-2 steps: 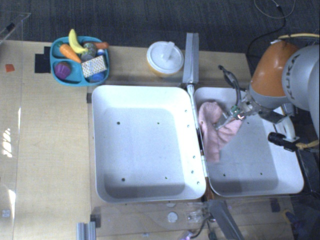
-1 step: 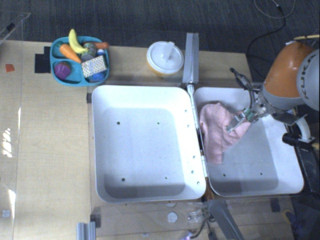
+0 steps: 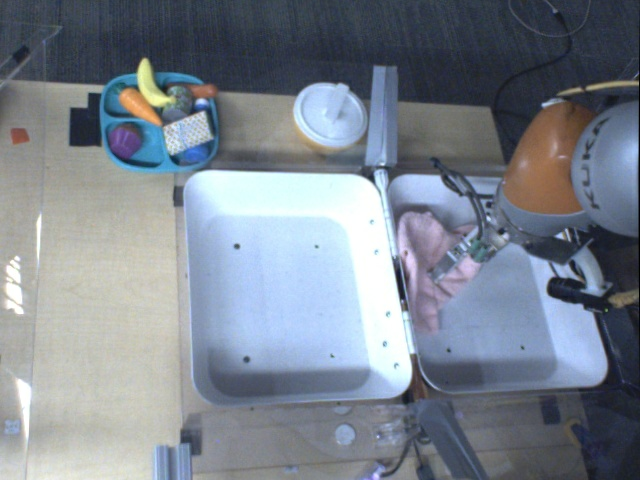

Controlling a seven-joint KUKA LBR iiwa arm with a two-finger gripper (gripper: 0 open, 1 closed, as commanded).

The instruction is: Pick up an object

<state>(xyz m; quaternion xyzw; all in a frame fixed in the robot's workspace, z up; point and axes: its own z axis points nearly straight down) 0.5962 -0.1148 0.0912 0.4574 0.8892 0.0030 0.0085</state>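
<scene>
A crumpled pink cloth (image 3: 425, 268) lies along the left wall of the right white bin (image 3: 520, 353), stretching from the back toward the middle. My gripper (image 3: 457, 259) reaches in from the right and is down at the cloth's right edge, touching or pressing into its folds. The grey arm with its orange band (image 3: 545, 168) hangs over the bin's back right corner and hides that part of the bin.
The left white bin (image 3: 285, 288) sits beside it, parted by a metal rail (image 3: 381, 118). Behind the bins stand a blue tray of toy food (image 3: 160, 120) and a white lidded cup (image 3: 330, 116). Cables run at the right.
</scene>
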